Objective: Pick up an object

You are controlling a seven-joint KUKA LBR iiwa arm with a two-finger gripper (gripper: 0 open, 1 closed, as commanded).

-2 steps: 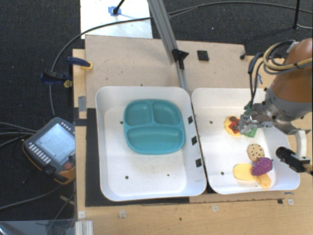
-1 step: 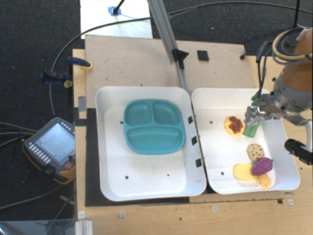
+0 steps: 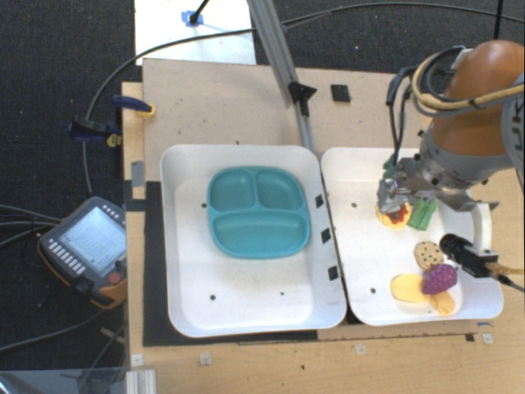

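The arm (image 3: 480, 97) is cut off by the right edge of the frame; its rounded orange and grey body hides the upper right corner of the right bin (image 3: 361, 253). The gripper (image 3: 393, 197), a cluster of shiny metal, hangs low in the upper middle of that bin; from this slant I cannot tell whether it is wide or narrow, nor whether it touches anything. Directly under it lies a yellow-and-red piece (image 3: 392, 217), mostly covered by the metal, so its shape is hard to make out. A green block (image 3: 425, 214), smooth and tilted, sits just beside it to the right, its top end tucked under the wrist.

Toward the bin's lower right lie four more small toys; a round tan cookie (image 3: 426, 254) with dark specks; a knobbly purple cluster (image 3: 440, 279) resting on a flat pale yellow piece (image 3: 406, 288); a small orange piece (image 3: 445, 304) peeking from below the cluster, too hidden to name.

The left bin (image 3: 189, 253), a shallow glossy white tray with rounded corners, holds a teal plate (image 3: 258, 212), matte plastic, split into two small upper compartments and one wide lower one. Both bins rest on a pale wooden bench (image 3: 213, 105). A grey metal pole (image 3: 275, 39) slants down from the top edge to the bench above the seam between the bins. A grey handheld screen unit (image 3: 86, 249) lies on the dark floor at the lower left.
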